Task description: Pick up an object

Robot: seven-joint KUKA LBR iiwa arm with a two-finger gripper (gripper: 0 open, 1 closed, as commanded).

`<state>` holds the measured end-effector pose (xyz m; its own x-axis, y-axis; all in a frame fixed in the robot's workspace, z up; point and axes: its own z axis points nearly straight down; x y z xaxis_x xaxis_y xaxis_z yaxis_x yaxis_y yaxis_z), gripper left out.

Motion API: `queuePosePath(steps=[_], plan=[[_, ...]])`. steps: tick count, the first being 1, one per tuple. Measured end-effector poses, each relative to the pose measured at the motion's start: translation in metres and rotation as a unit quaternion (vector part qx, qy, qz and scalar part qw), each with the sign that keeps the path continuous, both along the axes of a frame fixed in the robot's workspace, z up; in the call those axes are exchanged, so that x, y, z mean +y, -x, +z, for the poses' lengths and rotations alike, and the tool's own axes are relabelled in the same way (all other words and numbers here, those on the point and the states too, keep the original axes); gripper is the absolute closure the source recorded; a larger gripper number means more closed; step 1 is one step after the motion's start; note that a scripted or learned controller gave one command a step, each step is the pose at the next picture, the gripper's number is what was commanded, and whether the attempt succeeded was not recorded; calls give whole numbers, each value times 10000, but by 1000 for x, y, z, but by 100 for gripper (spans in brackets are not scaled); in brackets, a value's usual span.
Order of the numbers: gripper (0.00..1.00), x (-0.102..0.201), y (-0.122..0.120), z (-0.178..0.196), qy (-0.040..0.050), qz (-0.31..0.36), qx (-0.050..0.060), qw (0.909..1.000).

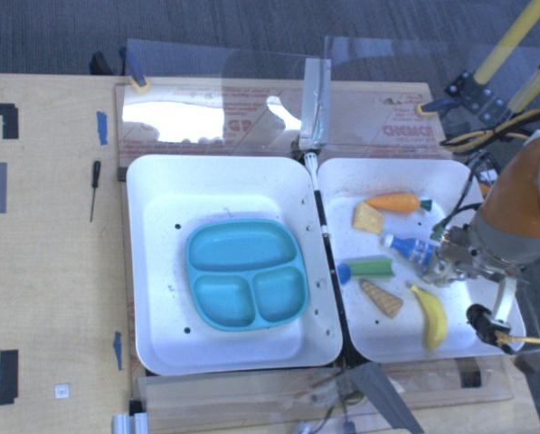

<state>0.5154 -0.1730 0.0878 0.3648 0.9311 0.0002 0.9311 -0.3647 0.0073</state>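
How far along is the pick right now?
Done: the arm has reached into the right bin, and its gripper sits low by the blue bottle. In hand: nothing I can confirm; the fingers are hidden. Left: grasp and lift. The banana, carrot and green marker lie untouched.

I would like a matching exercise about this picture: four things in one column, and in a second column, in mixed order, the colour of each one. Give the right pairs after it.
Things:
1. divided plate in the left bin
2. banana
3. carrot
4. marker with a blue cap

Colours:
A. orange
B. green
C. turquoise blue
D. yellow

Pairs: 1-C, 2-D, 3-A, 4-B
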Motion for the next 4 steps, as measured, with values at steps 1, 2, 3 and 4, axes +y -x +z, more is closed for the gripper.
queuePosePath(steps=[1,2,3,4], plan=[[100,-27,34,0,9,1497,12,9887],[100,-22,-13,42,6,1658,5,9862],[0,-23,-11,39,-5,1648,32,9863],[0,37,34,-1,2,1669,14,9860]])
